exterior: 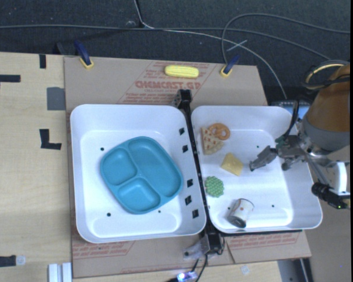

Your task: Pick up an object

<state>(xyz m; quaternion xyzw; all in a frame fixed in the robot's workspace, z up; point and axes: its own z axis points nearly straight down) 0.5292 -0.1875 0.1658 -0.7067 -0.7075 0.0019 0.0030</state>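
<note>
The right bin (294,216) holds a waffle-and-pretzel toy (214,135), a yellow cheese wedge (232,164), a green leafy piece (214,185) and a small cup lying on its side (240,211). My gripper (269,163) hangs over the right half of this bin, just right of the cheese wedge. It is open, with nothing between its fingers. One dark finger (260,160) points toward the wedge without touching it. The grey arm with its orange band (329,107) comes in from the right.
The left bin (82,157) holds a blue divided plate (141,174). A yellow corn toy (181,71) lies on the cardboard behind the bins. Black clips (185,98) join the bins along the middle wall. Cables run across the dark floor at the back.
</note>
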